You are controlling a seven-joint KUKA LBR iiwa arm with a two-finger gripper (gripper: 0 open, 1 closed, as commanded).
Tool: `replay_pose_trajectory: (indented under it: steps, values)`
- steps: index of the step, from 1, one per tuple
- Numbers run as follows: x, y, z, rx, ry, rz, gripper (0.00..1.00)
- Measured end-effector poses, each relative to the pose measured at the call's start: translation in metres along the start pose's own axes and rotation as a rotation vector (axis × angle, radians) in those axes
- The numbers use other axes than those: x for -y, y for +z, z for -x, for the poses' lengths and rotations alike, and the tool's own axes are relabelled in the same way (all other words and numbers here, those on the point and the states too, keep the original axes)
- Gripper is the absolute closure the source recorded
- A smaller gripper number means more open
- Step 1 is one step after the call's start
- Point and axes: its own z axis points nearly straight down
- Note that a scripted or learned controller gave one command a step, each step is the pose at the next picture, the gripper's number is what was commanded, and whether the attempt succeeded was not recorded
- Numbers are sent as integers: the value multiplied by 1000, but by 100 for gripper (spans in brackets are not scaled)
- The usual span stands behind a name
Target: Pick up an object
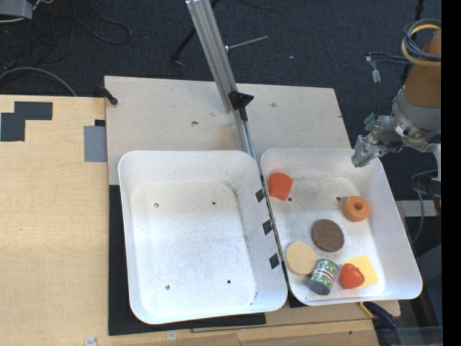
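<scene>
Pale table (302, 114) carries two shallow white bins, touching side by side: left bin (144, 171) toward 9 o'clock, right bin (389, 215) toward 3 o'clock. Black mat (115, 265) under left bin.

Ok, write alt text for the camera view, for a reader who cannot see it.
A grey robot arm's pincer hangs over the far right corner of the right white bin, which holds an orange cup, a doughnut, a brown disc, a tan disc, a small can, a red piece and a yellow block. The left white bin sits beside it.
</scene>
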Motion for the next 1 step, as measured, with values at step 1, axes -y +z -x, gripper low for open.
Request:
replay_pose_trajectory:
  steps: [1]
  values:
    - [0,-64,3,0,-4,0,100]
